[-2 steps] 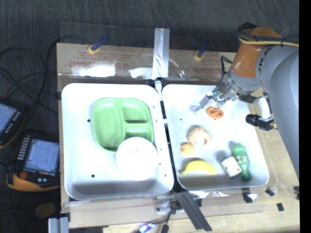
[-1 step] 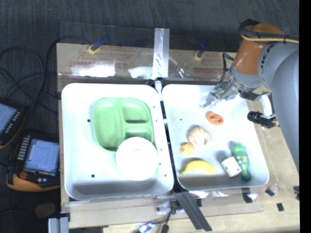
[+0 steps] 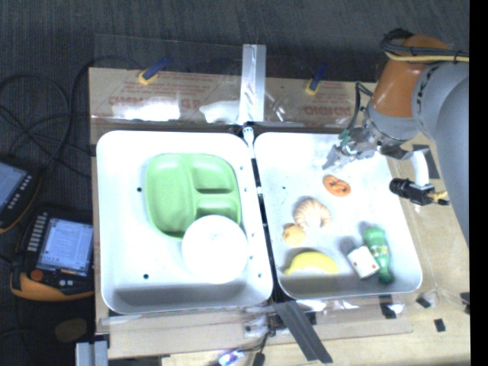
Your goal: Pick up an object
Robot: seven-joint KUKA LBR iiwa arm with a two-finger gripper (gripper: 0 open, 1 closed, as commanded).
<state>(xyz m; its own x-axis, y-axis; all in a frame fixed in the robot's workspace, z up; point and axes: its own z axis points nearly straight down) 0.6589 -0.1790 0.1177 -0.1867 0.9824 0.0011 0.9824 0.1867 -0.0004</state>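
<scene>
The gripper (image 3: 341, 154) hung over the upper part of the right bin (image 3: 408, 239), its fingers parted, nothing held between them, tips just above the bin floor. The arm (image 3: 427, 90) reached in from the right, its orange band above the wrist, tilted down and leftward. Just below the fingertips lay one orange pretzel-like piece (image 3: 336, 185), near but apart from them. Further down sat one croissant (image 3: 312, 212), one small round bun (image 3: 293, 233), one banana (image 3: 310, 263), one green bottle (image 3: 378, 253) and one small white box (image 3: 363, 261) touching the bottle. The left bin (image 3: 114, 227) held one green sectioned tray (image 3: 183, 189) and one white plate (image 3: 215, 248) overlapping the tray's lower corner.
</scene>
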